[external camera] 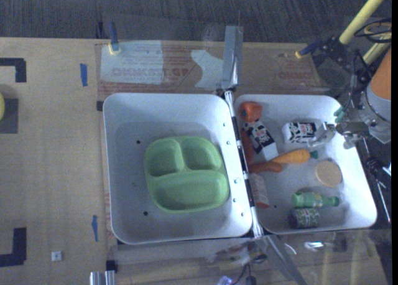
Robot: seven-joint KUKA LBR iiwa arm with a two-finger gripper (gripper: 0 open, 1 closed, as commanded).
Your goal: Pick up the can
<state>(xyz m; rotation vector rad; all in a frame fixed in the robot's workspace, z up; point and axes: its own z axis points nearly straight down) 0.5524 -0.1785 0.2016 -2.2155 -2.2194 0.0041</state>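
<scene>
Gripper (329, 133): I couldn't tell its state.
Can (305, 218): lay well below it.
Risk: green bottle (314, 200) touching can; I might snag it.

Just one fixed camera here, sitting above the bench (50, 153) and looking down at a slant, far enough back that it's catching both white bins: the left bin (118, 172) and the right bin (354, 212). It's also taking in dark floor past the bench's far edge.
</scene>
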